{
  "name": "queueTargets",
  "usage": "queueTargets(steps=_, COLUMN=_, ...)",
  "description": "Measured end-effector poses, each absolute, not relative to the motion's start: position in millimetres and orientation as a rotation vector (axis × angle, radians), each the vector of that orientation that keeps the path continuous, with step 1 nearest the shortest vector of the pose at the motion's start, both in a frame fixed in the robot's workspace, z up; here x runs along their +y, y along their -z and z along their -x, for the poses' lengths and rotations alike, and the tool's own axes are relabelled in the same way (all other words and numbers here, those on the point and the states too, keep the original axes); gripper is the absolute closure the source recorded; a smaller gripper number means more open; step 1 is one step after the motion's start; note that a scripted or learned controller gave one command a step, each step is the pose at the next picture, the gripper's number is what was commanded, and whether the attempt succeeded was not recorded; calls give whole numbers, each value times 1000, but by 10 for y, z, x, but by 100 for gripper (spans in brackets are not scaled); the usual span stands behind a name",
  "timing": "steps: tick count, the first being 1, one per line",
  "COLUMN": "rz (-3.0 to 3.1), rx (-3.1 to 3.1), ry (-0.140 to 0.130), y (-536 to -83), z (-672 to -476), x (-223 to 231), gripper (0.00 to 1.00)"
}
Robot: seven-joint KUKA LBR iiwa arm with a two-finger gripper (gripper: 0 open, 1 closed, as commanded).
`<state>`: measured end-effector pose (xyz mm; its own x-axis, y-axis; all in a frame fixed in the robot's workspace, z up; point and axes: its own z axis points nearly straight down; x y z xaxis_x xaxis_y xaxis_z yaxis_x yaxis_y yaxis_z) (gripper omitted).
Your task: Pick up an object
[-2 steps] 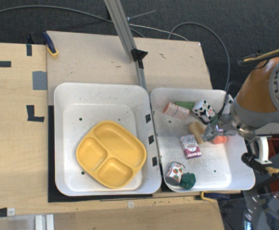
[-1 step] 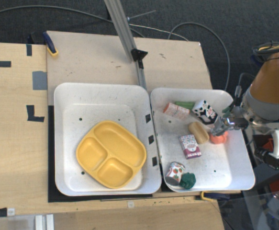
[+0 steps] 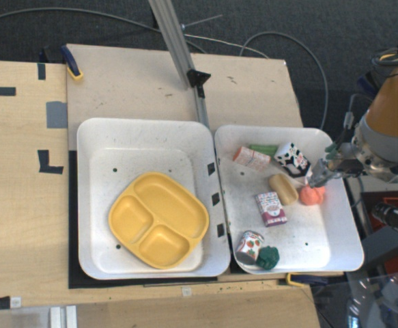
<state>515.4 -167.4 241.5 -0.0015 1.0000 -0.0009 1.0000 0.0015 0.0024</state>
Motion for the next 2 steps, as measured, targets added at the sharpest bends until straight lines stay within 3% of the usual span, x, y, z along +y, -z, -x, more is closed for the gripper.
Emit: queueTargets(steps=2, rz=-2214, rx=2231, ry=-1, y=-2290, z=-5649, x=-633, gripper=100)
